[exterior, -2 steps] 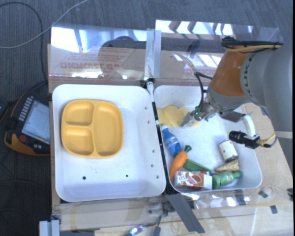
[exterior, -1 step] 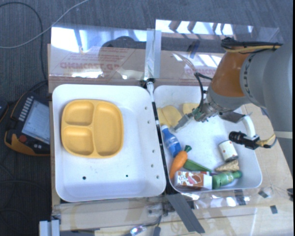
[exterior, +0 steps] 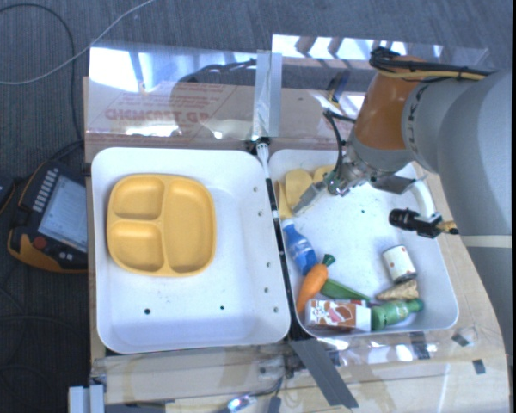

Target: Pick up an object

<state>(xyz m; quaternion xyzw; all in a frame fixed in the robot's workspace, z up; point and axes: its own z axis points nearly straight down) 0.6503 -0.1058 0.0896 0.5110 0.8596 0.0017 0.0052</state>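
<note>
My gripper [exterior: 316, 193] hangs low over the back left part of the right bin [exterior: 361, 231], reaching down from the orange-banded wrist. Its tip is right beside a pale yellow object [exterior: 294, 182] in that corner; I cannot tell whether they touch. A blue bottle [exterior: 299, 249] lies along the bin's left wall, with an orange carrot [exterior: 311, 286] just in front of it. At the front lie a red and white carton [exterior: 335, 315] and a green bottle [exterior: 397, 311]. A small can [exterior: 398, 262] sits near the right wall.
The left bin [exterior: 232, 317] holds a yellow divided plate [exterior: 162, 224]. A brownish piece [exterior: 399, 292] lies between the can and the green bottle. A tablet-like pendant [exterior: 52, 218] sits on the floor to the left of the bench.
</note>
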